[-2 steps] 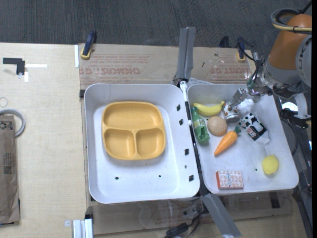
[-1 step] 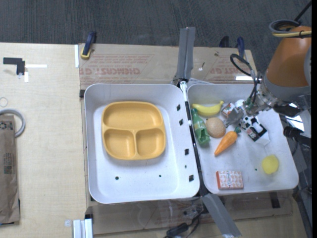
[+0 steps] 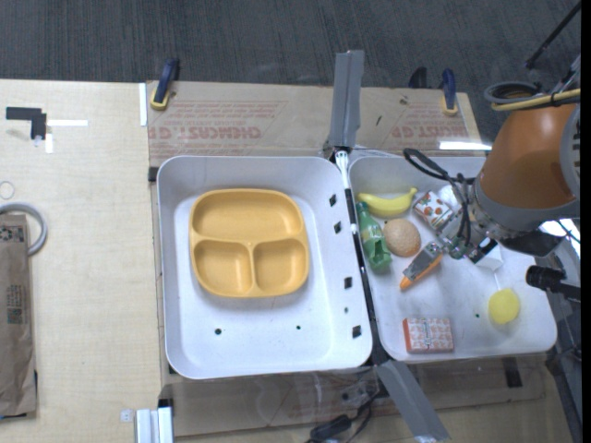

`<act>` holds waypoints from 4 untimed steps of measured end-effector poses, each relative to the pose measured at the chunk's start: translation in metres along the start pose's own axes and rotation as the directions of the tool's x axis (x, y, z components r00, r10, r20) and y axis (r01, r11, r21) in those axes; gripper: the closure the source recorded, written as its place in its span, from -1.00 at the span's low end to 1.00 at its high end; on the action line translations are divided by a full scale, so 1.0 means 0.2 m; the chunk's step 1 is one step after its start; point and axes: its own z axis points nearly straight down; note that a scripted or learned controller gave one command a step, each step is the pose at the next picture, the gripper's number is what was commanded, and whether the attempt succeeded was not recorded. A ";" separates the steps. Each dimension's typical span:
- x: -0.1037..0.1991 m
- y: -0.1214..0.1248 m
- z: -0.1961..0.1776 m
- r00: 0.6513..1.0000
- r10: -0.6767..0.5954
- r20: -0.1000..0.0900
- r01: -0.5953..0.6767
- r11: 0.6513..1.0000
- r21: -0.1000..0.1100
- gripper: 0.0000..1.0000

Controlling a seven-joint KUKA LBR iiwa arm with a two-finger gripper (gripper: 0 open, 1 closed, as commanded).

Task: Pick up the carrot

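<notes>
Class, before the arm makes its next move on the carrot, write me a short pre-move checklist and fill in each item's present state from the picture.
1. Carrot lies in the right bin: ok.
2. End effector is at the carrot's upper right end: ok.
3. Carrot seen between the fingers: cannot tell; the wrist hides that spot.
4. Room around the carrot: not ok; the round brown item sits close at its upper left.
5. Yellow ball and the small box lie apart from the carrot: ok.
6. Yellow tray in the left bin is out of the arm's way: ok.
</notes>
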 end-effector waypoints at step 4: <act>-0.30 -0.55 0.25 0.997 -0.075 0.002 0.075 0.997 -0.002 -1.00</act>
